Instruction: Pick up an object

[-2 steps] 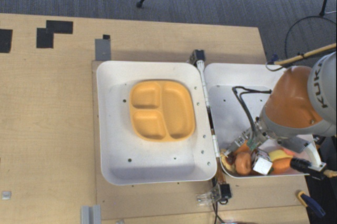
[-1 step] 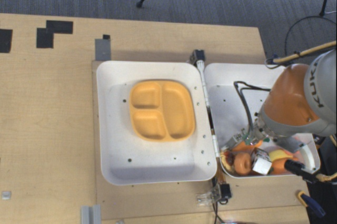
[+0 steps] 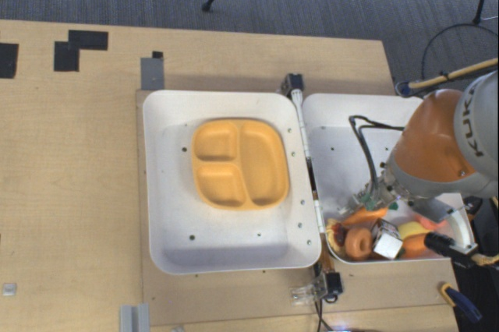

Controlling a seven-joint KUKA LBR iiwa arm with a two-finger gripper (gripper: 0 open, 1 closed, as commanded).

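Arm (image 3: 437, 143) reaching over right bin (image 3: 335, 128), hanging above toy pile (image 3: 382, 233); jaws hiding, state unclear; yellow tray (image 3: 238, 164) lying in left bin (image 3: 168, 167)

Yellow divided tray (image 3: 238, 164) in left white bin (image 3: 168, 237), wooden bench (image 3: 70, 206)

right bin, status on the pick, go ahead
Hand low over the right bin, at the toy pile. Orange ring and white block lie loose. Yellow divided tray sits in left bin.

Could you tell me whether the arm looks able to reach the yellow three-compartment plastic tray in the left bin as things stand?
Probably yes: the yellow three-compartment plastic tray lies uncovered, with nothing on or over it.
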